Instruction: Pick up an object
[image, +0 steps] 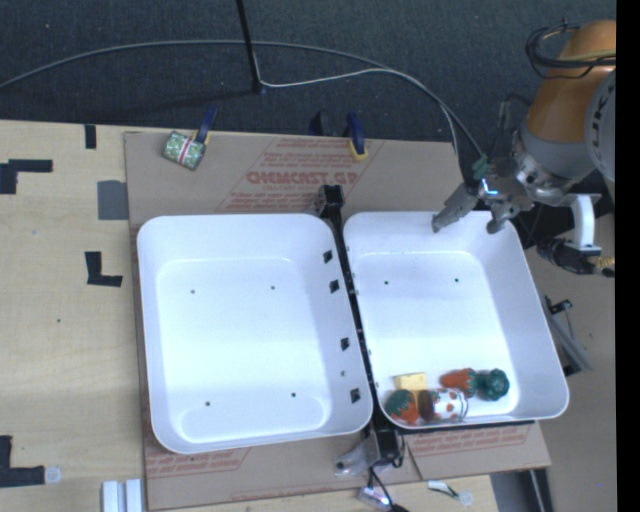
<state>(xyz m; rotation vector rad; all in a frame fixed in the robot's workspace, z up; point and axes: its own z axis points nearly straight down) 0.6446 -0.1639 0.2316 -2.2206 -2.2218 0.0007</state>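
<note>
Several small objects lie bunched along the near edge of the right bin: a yellow block, an orange-red piece, a dark green ball, a green and orange toy and a white and red piece. My gripper hangs over the far right corner of that bin, well away from the objects. It is open, its two dark fingers spread apart with nothing between them.
The left bin sits beside the right one, joined by black clips along the divide. A small green patterned box lies on the cardboard beyond the left bin. Cables run across the dark floor behind.
</note>
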